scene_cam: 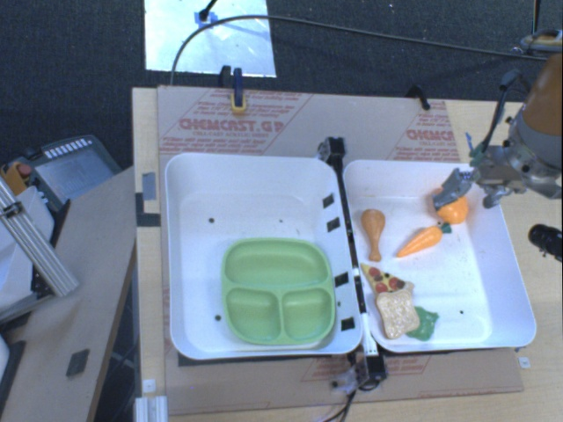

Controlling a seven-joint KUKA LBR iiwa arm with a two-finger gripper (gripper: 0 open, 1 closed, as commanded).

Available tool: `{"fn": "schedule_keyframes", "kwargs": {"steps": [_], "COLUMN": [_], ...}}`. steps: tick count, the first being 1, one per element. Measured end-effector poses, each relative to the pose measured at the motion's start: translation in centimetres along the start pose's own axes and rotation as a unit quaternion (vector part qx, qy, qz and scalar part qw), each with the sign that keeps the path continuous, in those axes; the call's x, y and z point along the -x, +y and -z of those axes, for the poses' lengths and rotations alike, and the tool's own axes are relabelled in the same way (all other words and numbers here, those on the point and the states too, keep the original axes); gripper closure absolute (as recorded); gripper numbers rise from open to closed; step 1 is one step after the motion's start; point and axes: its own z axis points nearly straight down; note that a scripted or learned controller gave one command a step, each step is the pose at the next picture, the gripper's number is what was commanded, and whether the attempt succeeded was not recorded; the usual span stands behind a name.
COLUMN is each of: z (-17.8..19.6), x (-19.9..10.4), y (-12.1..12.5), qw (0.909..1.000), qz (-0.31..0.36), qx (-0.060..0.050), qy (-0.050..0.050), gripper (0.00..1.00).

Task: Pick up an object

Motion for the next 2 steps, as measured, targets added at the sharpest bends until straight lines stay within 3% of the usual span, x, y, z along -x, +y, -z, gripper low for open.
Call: {"fn": "schedule_keyframes", "kwargs": {"steps": [1,2], "z": [0.6,-3.7], "x": [0.0,-0.6], "y": [0.2,0.2], "qw": [1.0,1.0], "qz": [0.001,0.0], "qx": [0.006,0.004], "qy": [-0.001,0.0], "gripper": [0.0,0.0]}}
